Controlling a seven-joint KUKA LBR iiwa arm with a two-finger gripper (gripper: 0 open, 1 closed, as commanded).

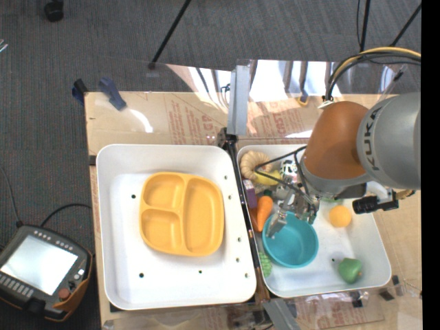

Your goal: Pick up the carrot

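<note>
Claw low in the right bin, carrot just off its left side

Your claw [284, 215] hangs over the left half of the right bin [375, 243], fingers pointing down at the rim of the teal bowl [292, 245]; you can't tell from here how far open it is, and nothing shows between the fingers. Look just to its left: the carrot [263, 212] lies against the bin's left wall, near the divider with the other bin, its long axis running roughly from the bin's far edge toward the near edge, its lower end touching or tucked by the bowl. So my read is a short shift toward that left wall. Out toward the right wall sit an orange ball [339, 216] and a green fruit [349, 270], well apart from the carrot.
</note>
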